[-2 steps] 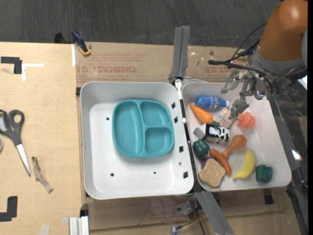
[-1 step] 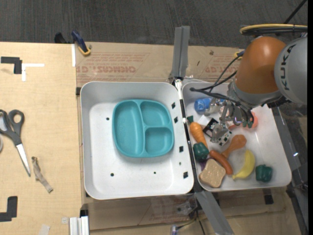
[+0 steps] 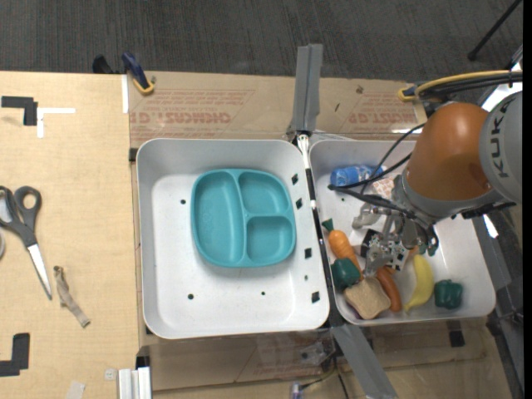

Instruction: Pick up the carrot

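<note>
Tool hovering over the right bin's toy food

Nearest, a tan bread slice [image 3: 366, 299] is lying beside a tapered orange carrot [image 3: 340, 244] by the bin's left wall; the tool [image 3: 384, 254] is hanging just right, its grip impossible to judge; farther left, a smooth teal plate [image 3: 243, 218] is sitting.

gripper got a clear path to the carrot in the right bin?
Probably yes. The gripper hangs just right of the carrot, whose top is uncovered; a green piece crowds its lower end.

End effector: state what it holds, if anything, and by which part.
It cannot be told. The end effector hangs over the right bin, close beside the carrot, but nothing visibly sits in its grip from this slanted overhead view.
</note>
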`<action>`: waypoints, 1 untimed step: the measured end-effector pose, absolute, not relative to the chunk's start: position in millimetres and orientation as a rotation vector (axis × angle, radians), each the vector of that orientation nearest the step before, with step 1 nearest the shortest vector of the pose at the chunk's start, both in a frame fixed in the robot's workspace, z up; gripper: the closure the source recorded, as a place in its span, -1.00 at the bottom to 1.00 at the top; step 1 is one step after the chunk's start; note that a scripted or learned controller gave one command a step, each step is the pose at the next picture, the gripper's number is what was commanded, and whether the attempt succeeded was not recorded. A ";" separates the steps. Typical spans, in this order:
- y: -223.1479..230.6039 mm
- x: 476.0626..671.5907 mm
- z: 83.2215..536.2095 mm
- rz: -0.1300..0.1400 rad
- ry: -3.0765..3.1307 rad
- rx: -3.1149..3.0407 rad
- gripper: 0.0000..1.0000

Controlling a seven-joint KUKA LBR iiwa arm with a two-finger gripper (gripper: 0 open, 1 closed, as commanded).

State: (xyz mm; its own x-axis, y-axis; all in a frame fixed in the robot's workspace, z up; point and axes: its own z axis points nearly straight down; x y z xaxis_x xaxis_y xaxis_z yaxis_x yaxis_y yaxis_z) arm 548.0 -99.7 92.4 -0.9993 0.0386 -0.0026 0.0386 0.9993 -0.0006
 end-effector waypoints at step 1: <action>-98.1 499.4 91.9 0.000 3.140 0.008 -1.00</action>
